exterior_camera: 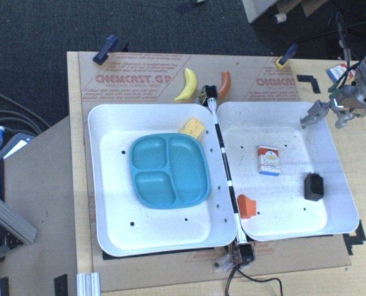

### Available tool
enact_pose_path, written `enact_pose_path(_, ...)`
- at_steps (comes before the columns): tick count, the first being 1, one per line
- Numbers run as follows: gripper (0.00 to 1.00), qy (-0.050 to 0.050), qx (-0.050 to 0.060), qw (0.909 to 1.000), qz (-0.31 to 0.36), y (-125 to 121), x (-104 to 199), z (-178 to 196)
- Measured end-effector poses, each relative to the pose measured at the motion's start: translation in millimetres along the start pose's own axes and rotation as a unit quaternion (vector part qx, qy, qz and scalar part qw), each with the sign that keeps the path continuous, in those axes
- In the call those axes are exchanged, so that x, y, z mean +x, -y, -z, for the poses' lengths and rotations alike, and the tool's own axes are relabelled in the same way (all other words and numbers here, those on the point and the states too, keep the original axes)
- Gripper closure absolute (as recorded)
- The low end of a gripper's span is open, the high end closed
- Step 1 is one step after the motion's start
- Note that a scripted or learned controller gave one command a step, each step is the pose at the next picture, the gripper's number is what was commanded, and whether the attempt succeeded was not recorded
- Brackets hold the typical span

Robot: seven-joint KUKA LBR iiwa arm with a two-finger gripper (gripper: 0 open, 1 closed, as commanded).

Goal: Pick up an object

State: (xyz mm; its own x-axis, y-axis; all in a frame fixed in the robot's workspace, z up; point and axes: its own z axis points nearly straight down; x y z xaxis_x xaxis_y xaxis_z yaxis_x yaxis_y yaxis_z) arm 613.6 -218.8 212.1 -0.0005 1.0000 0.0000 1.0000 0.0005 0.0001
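Observation:
In the right bin (331, 224) lie a small red, white and blue box (269, 161), a black block (313, 187) near the right wall, and an orange piece (246, 206) against the left wall. My gripper (326, 117) hangs over the bin's far right corner, up and to the right of the box. It is open, its fingers spread apart with nothing between them. The left bin (109, 221) holds a blue divided plate (169, 170) and a yellow block (192, 128) at the plate's far edge.
A banana (187, 85) and a brown-orange sausage (223, 84) lie on the bench behind the bins. A black clip (210, 94) sits where the bins meet at the back. Blue clamps (105, 50) grip the board's far edge.

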Motion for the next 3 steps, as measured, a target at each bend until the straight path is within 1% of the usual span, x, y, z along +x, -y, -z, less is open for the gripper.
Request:
enact_pose_path(1, 0.0, 0.0, 0.0, 1.0, 0.001, -52.9, 75.5, -127.5)
enact_pose_path(2, 0.0, 0.0, 0.001, 1.0, 0.0, 32.9, 99.7, -127.8)
enact_pose_path(3, 1.0, 0.0, 0.0, 1.0, -0.001, 32.6, 99.7, -117.8)
